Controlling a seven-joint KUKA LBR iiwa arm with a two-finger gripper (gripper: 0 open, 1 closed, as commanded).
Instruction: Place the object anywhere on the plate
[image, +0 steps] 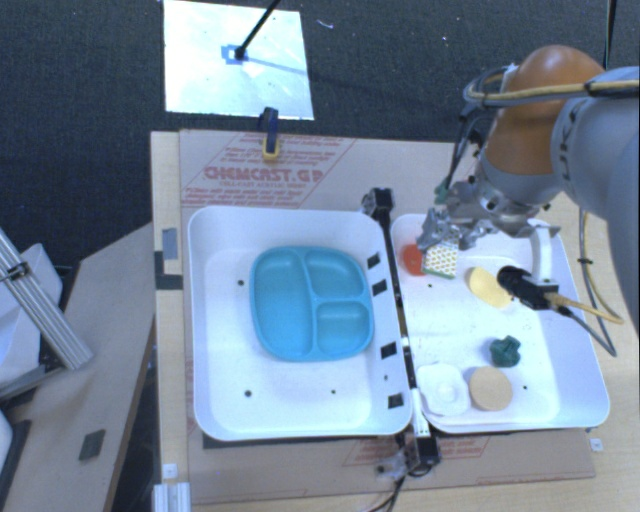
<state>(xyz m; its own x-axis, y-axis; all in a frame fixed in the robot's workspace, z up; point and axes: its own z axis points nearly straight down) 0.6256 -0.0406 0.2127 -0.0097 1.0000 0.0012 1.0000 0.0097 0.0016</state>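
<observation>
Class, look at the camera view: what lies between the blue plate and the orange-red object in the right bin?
The black divider where the two bins meet lies between the blue plate and the orange-red object.

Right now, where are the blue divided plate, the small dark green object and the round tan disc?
Blue divided plate (312, 303): camera view, centre ridge.
Small dark green object (505, 350): camera view, its middle.
Round tan disc (491, 388): camera view, top face.

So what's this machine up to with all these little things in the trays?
The robot arm's end effector is down in the right bin, over a white dotted block beside a small orange-red piece. Whether it has gripped anything is unclear. The blue divided plate in the left bin has nothing on it yet.
</observation>
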